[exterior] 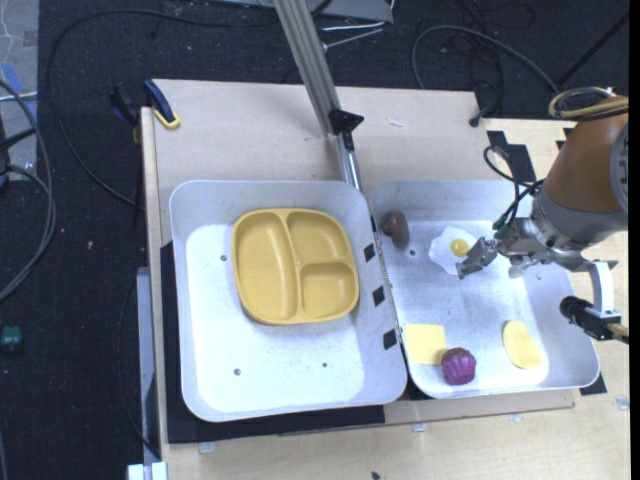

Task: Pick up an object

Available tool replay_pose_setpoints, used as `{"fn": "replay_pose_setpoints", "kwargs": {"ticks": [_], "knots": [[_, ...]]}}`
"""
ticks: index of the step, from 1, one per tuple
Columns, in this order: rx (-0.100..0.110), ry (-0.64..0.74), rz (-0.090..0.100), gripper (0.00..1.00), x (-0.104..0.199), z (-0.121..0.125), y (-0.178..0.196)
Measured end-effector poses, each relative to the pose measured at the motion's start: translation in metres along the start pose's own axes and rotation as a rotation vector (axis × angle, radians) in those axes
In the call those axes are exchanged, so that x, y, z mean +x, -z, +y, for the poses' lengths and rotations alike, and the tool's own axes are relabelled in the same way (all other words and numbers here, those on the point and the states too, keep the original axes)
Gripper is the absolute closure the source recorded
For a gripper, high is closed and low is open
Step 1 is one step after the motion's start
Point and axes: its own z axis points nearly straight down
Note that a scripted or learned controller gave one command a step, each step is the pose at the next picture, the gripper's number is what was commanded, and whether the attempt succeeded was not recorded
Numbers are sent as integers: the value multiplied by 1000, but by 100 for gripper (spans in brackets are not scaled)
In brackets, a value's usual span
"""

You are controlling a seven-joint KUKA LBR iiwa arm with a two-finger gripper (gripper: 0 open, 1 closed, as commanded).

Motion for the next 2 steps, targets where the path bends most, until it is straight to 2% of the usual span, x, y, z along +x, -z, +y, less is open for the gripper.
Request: {"fn": "replay_pose_setpoints", "kwargs": {"ticks": [1,2], "knots": [[-3,0,-2,0,1,0,-53],[-6,-1,-2,100,0,1,-40]]}}
